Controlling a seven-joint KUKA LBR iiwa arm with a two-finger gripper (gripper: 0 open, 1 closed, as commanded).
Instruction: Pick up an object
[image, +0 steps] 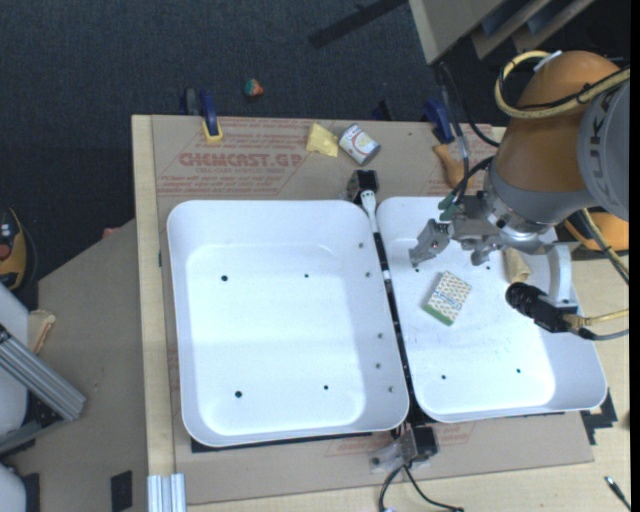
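**Ana:** Two fingers on the gripper (452, 243), and from this slant I cannot tell whether they stand apart or together. The metal parts blur into each other.

**Ben:** Where does it sit?

**Ana:** Over the upper part of the right bin (520, 395), close to that bin's inner wall. Nothing shows between the fingers.

**Ben:** And the object?

**Ana:** A small patterned block (447, 298), pale with green and coloured specks, lies flat on the floor of the right bin. It is just below the gripper in the view, slightly tilted, clear of the bin's walls. I cannot say whether the gripper touches it; they look apart.

**Ben:** What about the arm?

**Ana:** The arm (555, 120) comes in from the right, its orange band bulging above the grey wrist. A black cable fitting (535, 305) hangs beside it over the right side of the same bin.

**Ben:** The other bin?

**Ana:** The left bin (200, 240) lies touching the right one along a dark seam. A few dark dots mark its floor.

**Ben:** Beyond the bins?

**Ana:** Both rest on a cardboard sheet (250, 160) with red lettering. Near its top edge lie a yellow scrap (322, 140) and a small white box (359, 144), side by side, well apart from the block. A blue and yellow clamp (210, 115) grips the cardboard's upper left edge.
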